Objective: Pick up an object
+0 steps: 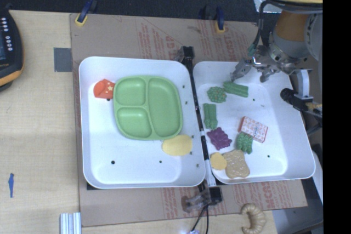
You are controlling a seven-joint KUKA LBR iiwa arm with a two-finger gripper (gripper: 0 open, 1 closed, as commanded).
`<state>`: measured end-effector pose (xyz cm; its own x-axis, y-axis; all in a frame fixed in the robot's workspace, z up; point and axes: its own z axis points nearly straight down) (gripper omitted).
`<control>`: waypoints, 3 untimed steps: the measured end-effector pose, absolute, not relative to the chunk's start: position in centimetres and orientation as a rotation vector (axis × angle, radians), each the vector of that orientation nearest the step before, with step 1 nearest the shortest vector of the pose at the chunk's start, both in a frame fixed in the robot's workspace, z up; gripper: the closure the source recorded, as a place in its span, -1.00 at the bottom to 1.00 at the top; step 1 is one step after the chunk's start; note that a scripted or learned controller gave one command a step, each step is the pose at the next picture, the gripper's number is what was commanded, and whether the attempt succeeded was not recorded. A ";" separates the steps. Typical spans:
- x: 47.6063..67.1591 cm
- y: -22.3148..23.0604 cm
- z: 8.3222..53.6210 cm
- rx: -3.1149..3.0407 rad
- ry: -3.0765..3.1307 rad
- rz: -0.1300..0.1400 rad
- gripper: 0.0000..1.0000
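Note:
My gripper (253,72) hangs over the far edge of the right bin (296,170), fingers spread apart with nothing between them. Just below and left of it lie a dark green oblong piece (236,89) and a green bumpy piece (216,95). Further down the right bin hold a green block (210,115), purple grapes (219,138), a pink-and-white packet (253,129), a small green piece (244,143), a toast slice (236,164) and a yellow round piece (218,160).
The left bin (93,167) holds a green divided plate (148,107), a red item with a star (103,89) and a yellow piece (177,145). A black pendant (8,46) sits at the far left. Clamps hold the cardboard at the back.

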<state>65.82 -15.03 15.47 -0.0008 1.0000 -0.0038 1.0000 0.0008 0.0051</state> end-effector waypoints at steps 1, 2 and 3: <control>58.7 -9.7 15.8 2.220 2.234 -0.007 -1.00; 48.3 -15.1 9.3 2.227 2.223 -0.008 -1.00; 48.7 -14.9 10.4 2.216 2.230 -0.005 1.00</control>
